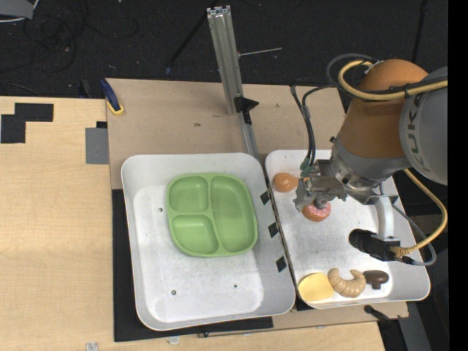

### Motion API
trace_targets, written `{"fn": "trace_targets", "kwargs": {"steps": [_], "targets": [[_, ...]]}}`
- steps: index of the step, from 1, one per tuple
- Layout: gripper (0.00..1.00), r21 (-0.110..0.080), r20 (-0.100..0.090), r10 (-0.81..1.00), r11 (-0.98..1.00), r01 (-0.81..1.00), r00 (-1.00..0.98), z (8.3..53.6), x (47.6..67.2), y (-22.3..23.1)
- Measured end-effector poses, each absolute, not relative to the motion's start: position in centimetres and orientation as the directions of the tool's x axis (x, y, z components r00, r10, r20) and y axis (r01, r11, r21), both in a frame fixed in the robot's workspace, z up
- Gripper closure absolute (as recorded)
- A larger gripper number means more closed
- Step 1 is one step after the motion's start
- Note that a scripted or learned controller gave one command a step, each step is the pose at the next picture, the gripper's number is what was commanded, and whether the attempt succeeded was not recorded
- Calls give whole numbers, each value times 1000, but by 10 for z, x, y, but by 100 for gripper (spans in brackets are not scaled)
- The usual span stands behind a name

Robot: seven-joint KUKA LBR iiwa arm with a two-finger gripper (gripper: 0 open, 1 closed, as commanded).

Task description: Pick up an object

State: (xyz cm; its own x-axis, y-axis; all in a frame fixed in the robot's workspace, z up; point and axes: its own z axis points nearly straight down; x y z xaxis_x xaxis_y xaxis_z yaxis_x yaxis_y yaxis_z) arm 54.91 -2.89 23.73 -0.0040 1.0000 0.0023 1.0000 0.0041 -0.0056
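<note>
My gripper (313, 198) hangs over the left half of the right bin (409, 287), directly above a pink and red round object (319, 211) that shows just below it. Whether that object is held is hidden by the wrist. An orange ball-like object (284, 182) lies just left of the gripper, near the bin's left wall. At the bin's front lie a yellow object (315, 288), a tan curved piece (346, 283) and a small brown piece (377, 277).
The left bin (146, 284) holds a green divided plate (212, 214). A metal post (227, 57) stands behind the bins. Black clips (272, 229) sit along the wall between the two bins.
</note>
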Motion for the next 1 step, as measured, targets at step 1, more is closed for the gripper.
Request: {"fn": "trace_targets", "kwargs": {"steps": [1], "targets": [[100, -4, 2, 1000, 6, 1000, -6, 237, 549, 31]]}}
